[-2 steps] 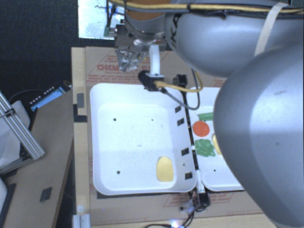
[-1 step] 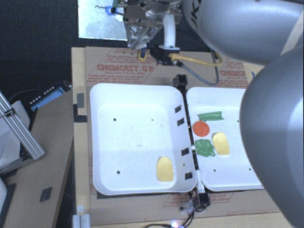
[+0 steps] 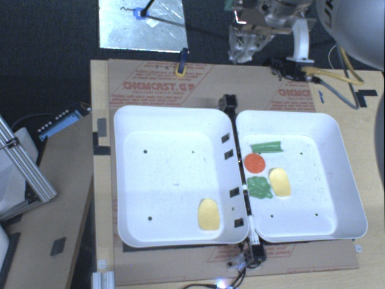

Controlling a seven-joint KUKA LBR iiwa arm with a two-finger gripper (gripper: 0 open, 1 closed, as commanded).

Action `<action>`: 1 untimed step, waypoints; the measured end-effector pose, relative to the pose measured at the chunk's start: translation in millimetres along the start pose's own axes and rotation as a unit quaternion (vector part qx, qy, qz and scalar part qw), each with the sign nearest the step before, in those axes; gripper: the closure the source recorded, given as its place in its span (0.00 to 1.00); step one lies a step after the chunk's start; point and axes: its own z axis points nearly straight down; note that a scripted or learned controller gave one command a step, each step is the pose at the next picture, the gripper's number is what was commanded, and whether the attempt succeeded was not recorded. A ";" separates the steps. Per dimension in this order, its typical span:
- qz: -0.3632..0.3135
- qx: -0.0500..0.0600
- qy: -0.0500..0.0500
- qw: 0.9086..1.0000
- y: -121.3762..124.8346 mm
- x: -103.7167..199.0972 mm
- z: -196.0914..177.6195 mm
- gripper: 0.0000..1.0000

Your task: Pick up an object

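Four small things lie bunched near the inner wall of the right bin (image 3: 337, 161): a green strip (image 3: 266, 147) lying flat towards the far side, an orange disc (image 3: 254, 162) just below it, a darker green leafy piece (image 3: 259, 187) nearer still, and a pale yellow lump (image 3: 279, 182) touching or almost touching that leafy piece. A second yellow lump (image 3: 209, 214) sits alone by the near edge of the left bin (image 3: 138, 161), well apart from everything else. The gripper (image 3: 243, 46) hangs high beyond the far rims of both bins, over the brown board (image 3: 162, 83), with nothing between its fingers; from this angle I cannot tell how wide it stands. No pick has begun, I would say. The lone yellow lump looks the safer target, since the fingers could come straight down without nudging a neighbour. In the right bin, the green strip has the most room around it, but it lies low and might slip out; the disc and leafy piece sit close to the wall.
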 end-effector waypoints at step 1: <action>-0.008 0.000 0.003 1.000 -17.4 18.2 -34.6 1.00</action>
